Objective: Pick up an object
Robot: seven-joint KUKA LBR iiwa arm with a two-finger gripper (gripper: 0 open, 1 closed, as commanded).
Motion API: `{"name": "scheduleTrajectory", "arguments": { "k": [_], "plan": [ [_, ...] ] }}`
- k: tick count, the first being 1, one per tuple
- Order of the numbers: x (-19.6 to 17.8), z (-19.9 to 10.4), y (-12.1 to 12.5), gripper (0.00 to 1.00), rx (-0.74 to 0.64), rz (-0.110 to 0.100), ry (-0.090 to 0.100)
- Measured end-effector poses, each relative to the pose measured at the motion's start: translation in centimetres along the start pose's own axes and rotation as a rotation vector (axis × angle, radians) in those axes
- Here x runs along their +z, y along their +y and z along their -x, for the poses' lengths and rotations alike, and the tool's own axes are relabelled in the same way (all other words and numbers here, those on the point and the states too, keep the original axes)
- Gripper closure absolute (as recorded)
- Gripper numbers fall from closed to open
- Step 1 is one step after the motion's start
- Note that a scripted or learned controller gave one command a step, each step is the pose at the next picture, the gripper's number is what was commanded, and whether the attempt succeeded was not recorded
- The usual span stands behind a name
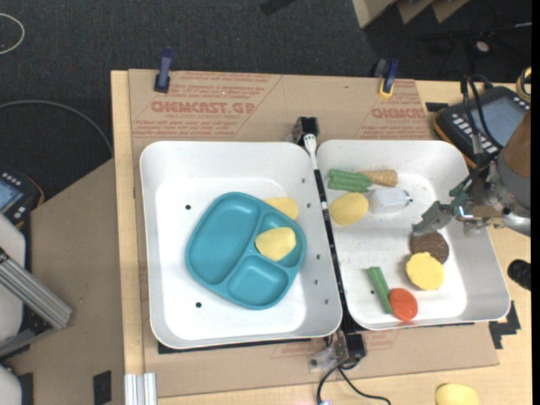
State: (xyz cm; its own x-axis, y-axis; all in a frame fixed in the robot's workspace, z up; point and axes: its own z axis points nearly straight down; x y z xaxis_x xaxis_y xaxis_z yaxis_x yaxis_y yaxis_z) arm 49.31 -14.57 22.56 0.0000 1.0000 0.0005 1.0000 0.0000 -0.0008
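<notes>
yellow blob [456,393] on bench front edge, outside bins. left bin [169,251] carries blue divided plate [224,251] at centre, yellow piece [275,242] in its right compartment. right bin [472,302]: green stick with tan end [361,179] at back, lemon [348,208] by left wall, brown disc [429,245], yellow disc [424,271], carrot [393,295] toward front. gripper [432,218] over right bin near right wall, just above brown disc; finger state cannot tell, nothing seen held.

Two clamps, blue [164,69] and yellow [387,78], grip the brown board's [253,104] far edge.
</notes>
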Motion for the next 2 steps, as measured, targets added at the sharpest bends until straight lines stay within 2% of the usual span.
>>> {"name": "scheduleTrajectory", "arguments": {
  "k": [1,2],
  "plan": [
    [-1.1,0.0,0.1,1.00,-0.001,0.003,-0.001],
    [-2.1,0.0,0.1,1.00,0.000,0.005,-0.002]
  ]
}}
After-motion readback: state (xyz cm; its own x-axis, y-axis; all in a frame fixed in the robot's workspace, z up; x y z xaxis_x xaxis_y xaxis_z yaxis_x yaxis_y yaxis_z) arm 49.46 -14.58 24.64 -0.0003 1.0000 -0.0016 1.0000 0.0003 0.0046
